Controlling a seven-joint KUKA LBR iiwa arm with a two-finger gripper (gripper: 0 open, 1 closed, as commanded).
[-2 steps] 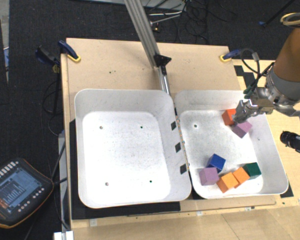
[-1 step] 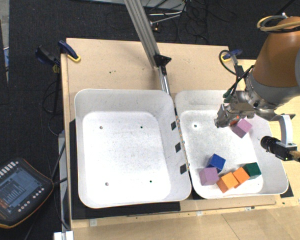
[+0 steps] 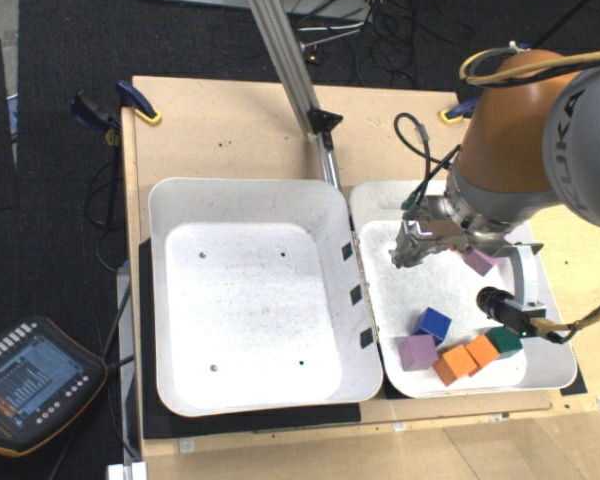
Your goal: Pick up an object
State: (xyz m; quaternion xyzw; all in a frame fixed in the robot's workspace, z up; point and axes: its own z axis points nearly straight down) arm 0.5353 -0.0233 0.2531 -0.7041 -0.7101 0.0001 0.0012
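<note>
- End effector (image 3: pixel 412 251) hung over the upper part of the right bin (image 3: pixel 380 298); could not tell its state.
- Near the bin's lower edge lay a cluster: blue block (image 3: pixel 434 324), purple block (image 3: pixel 417 351), orange block (image 3: pixel 457 359), green block (image 3: pixel 504 343).
- A lilac block (image 3: pixel 478 261) sat just beside the arm's wrist, partly hidden.
- Left bin (image 3: pixel 250 288) sat beside it on the desk (image 3: pixel 230 128).

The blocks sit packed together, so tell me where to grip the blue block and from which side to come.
Grip the blue block from above, fingers on its upper-left and upper-right faces. Those look free, judging by bare bin floor there. The purple block and orange block crowd its lower side. The gripper sits up and to its left.
</note>
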